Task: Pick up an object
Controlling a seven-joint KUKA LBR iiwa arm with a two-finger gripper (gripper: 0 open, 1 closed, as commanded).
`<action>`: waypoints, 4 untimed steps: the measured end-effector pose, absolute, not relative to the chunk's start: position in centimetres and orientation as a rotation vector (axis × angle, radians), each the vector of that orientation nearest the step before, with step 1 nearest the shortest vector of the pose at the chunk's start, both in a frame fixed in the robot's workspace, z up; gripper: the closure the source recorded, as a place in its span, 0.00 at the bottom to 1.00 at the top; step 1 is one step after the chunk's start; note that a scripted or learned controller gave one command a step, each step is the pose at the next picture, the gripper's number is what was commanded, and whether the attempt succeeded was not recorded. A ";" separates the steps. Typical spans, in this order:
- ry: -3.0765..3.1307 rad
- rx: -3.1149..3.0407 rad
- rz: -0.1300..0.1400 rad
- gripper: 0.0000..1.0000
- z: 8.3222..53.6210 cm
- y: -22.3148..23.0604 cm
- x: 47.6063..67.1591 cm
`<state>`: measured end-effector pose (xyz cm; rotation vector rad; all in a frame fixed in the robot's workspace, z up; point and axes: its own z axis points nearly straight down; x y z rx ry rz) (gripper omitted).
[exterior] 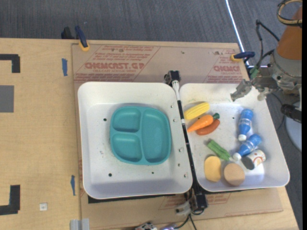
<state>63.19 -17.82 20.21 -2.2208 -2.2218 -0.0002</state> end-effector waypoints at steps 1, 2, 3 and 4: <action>-2.446 -1.966 -0.015 0.00 9.6 -21.4 61.6; -2.450 -1.971 -0.006 1.00 10.6 -21.7 61.5; -2.578 -1.806 -0.004 1.00 8.7 -16.1 54.8; -2.700 -1.613 -0.002 1.00 23.6 -11.0 52.0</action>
